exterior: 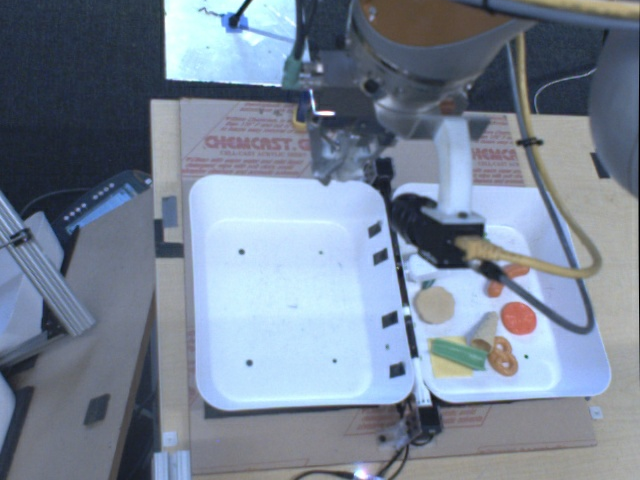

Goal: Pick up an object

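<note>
The arm (430, 38) comes in across the top of the frame, its orange band filling the upper middle, and the wrist hangs over the back edge of the two bins. The gripper (345, 158) sits just above the centre of the frame, near the far rim where the bins meet; from here its tip is a blur of grey metal, and I cannot tell how it is set or whether anything is in it.

The left bin (290, 298) takes up the middle of the frame. The right bin (570, 368) lies touching it at centre right, and that is where the things to pick up are, gathered in its lower half. A tan round disc (435, 305) lies close to the dividing wall. Below it a green stick (457, 351) rests on a yellow piece (450, 367). To the right are a red disc (518, 317), a small orange piece (494, 288) above it, a tan cone (485, 327) and a brown pretzel shape (502, 356) near the lower edge.

A black fitting (435, 230) with a white post (453, 173) stands over the upper part of the right bin, and a yellow hose (540, 263) curves away from it toward the right
</note>
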{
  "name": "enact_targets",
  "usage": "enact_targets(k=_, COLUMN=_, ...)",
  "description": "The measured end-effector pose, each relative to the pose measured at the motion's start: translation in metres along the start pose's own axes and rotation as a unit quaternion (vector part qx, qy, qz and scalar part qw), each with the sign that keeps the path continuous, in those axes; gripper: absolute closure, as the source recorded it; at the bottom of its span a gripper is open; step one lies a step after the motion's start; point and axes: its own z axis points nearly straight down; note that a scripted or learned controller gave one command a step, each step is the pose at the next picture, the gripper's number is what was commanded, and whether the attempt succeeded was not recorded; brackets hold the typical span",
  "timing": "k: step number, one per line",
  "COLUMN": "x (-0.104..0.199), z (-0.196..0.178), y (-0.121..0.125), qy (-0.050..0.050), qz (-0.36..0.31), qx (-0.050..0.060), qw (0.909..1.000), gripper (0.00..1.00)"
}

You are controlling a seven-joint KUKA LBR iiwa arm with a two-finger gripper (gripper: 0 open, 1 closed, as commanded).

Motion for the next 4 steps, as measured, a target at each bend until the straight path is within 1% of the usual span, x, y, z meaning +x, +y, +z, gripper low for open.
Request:
enact_targets(k=1, x=0.004, z=0.000, y=0.043, qy=0.000, qz=0.003, qx=-0.001, qw=1.0000, gripper=1.00)
enact_targets(k=2, x=0.004, z=0.000, y=0.096, qy=0.000, qz=0.004, qx=-0.002, qw=1.0000, gripper=1.00)
enact_targets(k=4, x=0.005, z=0.000, y=0.051, qy=0.000, qz=0.001, qx=0.000, qw=1.0000, gripper=1.00)
